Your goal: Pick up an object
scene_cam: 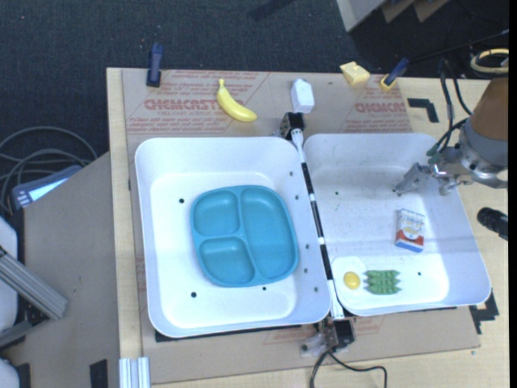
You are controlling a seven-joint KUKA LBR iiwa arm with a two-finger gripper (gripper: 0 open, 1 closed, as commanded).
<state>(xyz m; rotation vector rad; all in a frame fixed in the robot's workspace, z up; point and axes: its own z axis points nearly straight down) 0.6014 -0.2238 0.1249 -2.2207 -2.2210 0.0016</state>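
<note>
Bench (129, 217): a cardboard-topped surface carrying 2 shallow white bins set side by side, their inner rims touching along a clamped seam.

Left bin (161, 184): the larger of the 2, holding 1 blue divided tray (242, 234) with 3 compartments, lying flat at the bin's centre.

Right bin (355, 160): holds 3 small items, all in its lower half.

Arm (489, 128): enters at 3 o'clock, its orange band above the grey wrist, and reaches over the right bin's upper right part.

Gripper (420, 178): low over the bin floor at about 2 o'clock from the bin's centre; its 2 fingers are spread apart with nothing between them.

Small carton (410, 230): white with red and blue print, lying near the bin's centre-right, at 6 o'clock from the gripper and apart from it.

Green ridged object (382, 281): lies at 7 o'clock from the carton, near the bin's front rim.

Yellow ball (351, 280): just beside the green object, at its 9 o'clock.

Outside the bins, on the bench at 12 o'clock: a banana (233, 103), a yellow block (354, 73) and a white clip (303, 95).
</note>
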